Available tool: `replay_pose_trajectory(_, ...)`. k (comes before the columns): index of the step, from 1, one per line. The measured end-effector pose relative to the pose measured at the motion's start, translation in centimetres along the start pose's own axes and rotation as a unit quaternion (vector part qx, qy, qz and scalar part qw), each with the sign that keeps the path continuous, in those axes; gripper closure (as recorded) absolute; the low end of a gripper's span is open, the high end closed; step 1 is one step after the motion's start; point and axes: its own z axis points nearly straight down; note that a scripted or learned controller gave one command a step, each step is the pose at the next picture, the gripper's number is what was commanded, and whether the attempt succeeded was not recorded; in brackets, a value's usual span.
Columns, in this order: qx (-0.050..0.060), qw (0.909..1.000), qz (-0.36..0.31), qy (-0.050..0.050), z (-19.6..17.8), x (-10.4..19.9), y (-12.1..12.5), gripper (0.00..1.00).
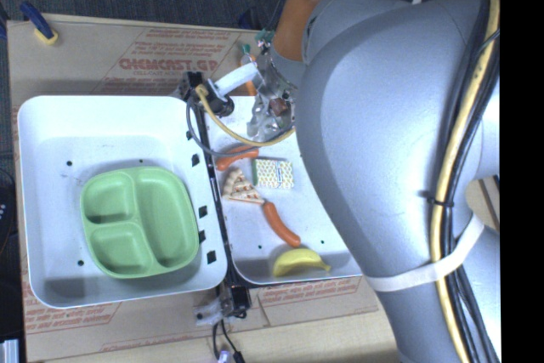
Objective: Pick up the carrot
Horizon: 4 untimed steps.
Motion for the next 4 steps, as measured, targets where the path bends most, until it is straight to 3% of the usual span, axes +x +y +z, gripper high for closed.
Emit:
replay_pose_trajectory(1, 0.0, 1.0, 0.001, 0.0, 0.0, 0.0, 0.1, 0.0)
replay_pose_trajectory(2, 0.0, 0.9996, -0.03, -0.001, 0.1, -3.5, -4.5, 0.0)
replay_pose_trajectory(3, 0.0, 0.9998, 0.021, 0.0, 0.0, 1.8, -4.8, 0.0)
replay_pose_trajectory(4, 0.0, 0.9998, 0.021, -0.001, 0.1, 1.4, -8.7, 0.0)
